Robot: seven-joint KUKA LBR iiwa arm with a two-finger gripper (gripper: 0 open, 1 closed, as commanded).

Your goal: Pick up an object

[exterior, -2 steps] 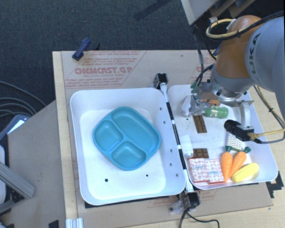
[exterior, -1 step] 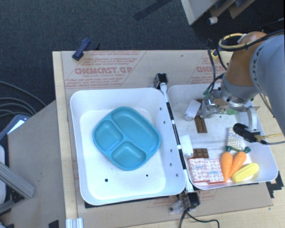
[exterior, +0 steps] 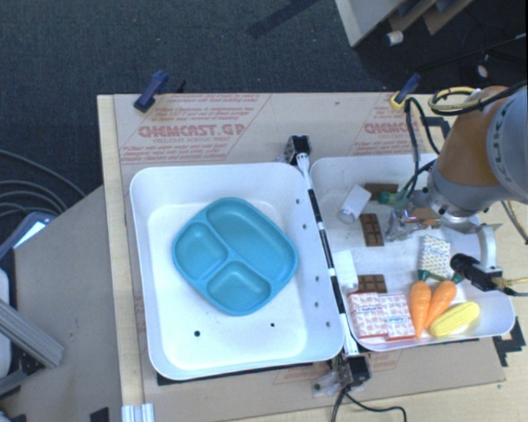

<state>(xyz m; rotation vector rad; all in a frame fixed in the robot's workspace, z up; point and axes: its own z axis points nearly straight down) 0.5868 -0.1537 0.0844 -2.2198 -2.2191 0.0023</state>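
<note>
- The robot arm [exterior: 482, 151] is reaching in from the right side, and it is bending down over the right bin [exterior: 332, 173].
- The arm is grey, and an orange band is wrapping around it just above the wrist.
- The gripper [exterior: 401, 220] is pointing down and to the left, near the middle of the right bin.
- I cannot tell how the jaws are standing, because the parts there are too small and blurry.
- A brown chocolate bar [exterior: 373, 229] is lying in the bin just to the left of the gripper.
- A small white and grey thing [exterior: 354, 203] is sitting a bit higher up, near the brown bar.
- A white packet with green dots [exterior: 435, 253] is lying below the wrist.
- Two orange carrots [exterior: 428, 302] are lying side by side near the front of the right bin.
- A yellow corn [exterior: 455, 319] is touching the carrots on their right.
- A pink and white box [exterior: 382, 315] is lying flat just left of the carrots.
- A blue plate with three parts [exterior: 234, 255] is sitting in the middle of the left bin [exterior: 154, 279].
- Both bins are resting on a brown board [exterior: 205, 126] with red letters on it.
</note>
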